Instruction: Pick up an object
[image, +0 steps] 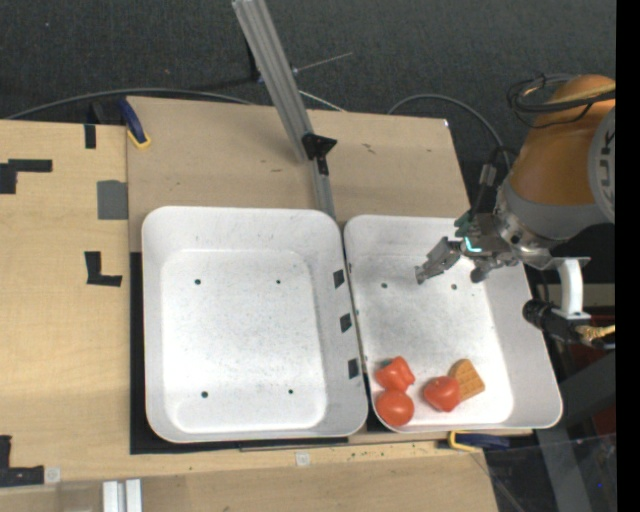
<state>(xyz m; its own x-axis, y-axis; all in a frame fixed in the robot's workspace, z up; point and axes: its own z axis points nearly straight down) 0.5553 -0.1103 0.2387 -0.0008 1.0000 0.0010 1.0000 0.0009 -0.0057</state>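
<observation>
Three red pieces and a tan one lie at the near end of the right bin (520, 330). One red piece (396, 374) sits above a round red one (395, 407), and a third red piece (441, 393) touches the tan biscuit-like block (466, 377). My gripper (455, 265) hovers over the far half of the right bin, well away from those objects. Its fingers (436, 264) are spread with nothing between them.
The left bin (160, 300) sits beside the right one, joined by black clips along the shared edge. A grey metal pole (285, 90) slants down to the bench behind the bins. Black tape marks lie on the bench at left.
</observation>
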